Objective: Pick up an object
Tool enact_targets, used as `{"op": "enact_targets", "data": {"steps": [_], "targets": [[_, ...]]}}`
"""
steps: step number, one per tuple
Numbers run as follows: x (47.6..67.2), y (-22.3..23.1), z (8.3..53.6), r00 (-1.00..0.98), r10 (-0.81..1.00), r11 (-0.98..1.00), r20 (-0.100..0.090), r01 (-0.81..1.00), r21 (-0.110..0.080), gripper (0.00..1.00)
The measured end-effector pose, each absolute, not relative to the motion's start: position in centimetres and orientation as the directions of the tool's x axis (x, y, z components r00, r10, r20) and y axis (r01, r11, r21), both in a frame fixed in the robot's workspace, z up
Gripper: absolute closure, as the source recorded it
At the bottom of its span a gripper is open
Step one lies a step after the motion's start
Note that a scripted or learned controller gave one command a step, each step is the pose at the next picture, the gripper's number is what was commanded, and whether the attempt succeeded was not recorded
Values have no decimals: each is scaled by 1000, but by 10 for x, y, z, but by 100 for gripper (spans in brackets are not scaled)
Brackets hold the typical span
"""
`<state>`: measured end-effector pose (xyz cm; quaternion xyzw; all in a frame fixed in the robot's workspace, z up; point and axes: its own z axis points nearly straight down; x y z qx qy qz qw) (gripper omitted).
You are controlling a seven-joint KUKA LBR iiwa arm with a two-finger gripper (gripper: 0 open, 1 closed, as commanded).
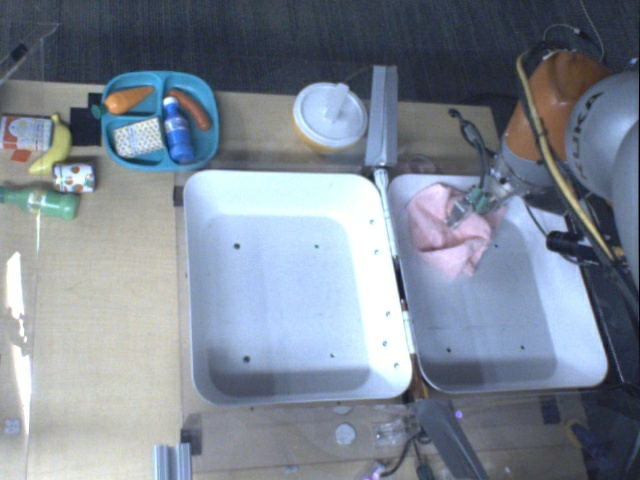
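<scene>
Because the pink cloth (445,230) looked soft and light, a bunched fold at its two o'clock edge suited the pincer (468,206), whose state I couldn't tell.

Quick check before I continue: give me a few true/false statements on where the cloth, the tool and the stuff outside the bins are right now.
1. The pink cloth lies in the right bin. True.
2. The tool is over the left bin. False: it is at the cloth, in the right bin's upper left part.
3. The blue tray sits inside the left bin. False: it sits on the bench beyond that bin's upper left corner.
4. A white-lidded cup stands beyond the bins, near the divider between them. True.
</scene>
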<state>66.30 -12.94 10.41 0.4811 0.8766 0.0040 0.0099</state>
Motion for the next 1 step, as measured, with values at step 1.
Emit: {"op": "enact_targets", "data": {"steps": [1], "targets": [[662, -128, 103, -538, 843, 538, -8, 843, 14, 0]]}}
